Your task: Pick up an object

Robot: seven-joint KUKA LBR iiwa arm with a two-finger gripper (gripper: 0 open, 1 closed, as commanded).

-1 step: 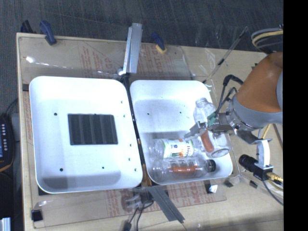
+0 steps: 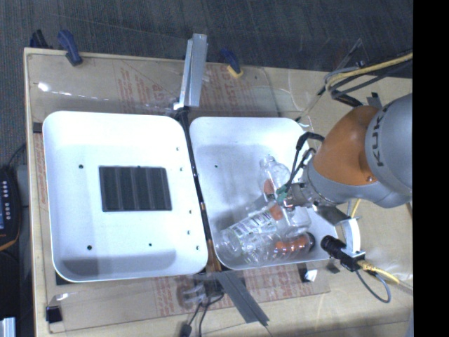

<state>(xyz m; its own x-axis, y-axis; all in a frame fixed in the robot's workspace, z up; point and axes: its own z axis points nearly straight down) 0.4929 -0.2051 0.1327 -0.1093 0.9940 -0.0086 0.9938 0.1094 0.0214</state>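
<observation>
A heap of clear plastic bottles (image 2: 256, 234) lies in the lower part of the right bin (image 2: 224, 146). One has a brownish end (image 2: 295, 243) and another an orange label (image 2: 269, 187). My gripper (image 2: 284, 201) reaches in from the right and sits low over the top of the heap, against the bottles. The arm's orange band (image 2: 344, 153) and grey wrist cover the bin's right side. The clutter of clear plastic hides whether anything is gripped.
A flat black ribbed rectangle (image 2: 135, 188) lies in the middle of the left bin (image 2: 70, 139). A metal bar (image 2: 193, 69) stands at the back between the bins. Blue clamps (image 2: 69, 46) hold the bench's far edge. Cables (image 2: 365, 72) trail at the right.
</observation>
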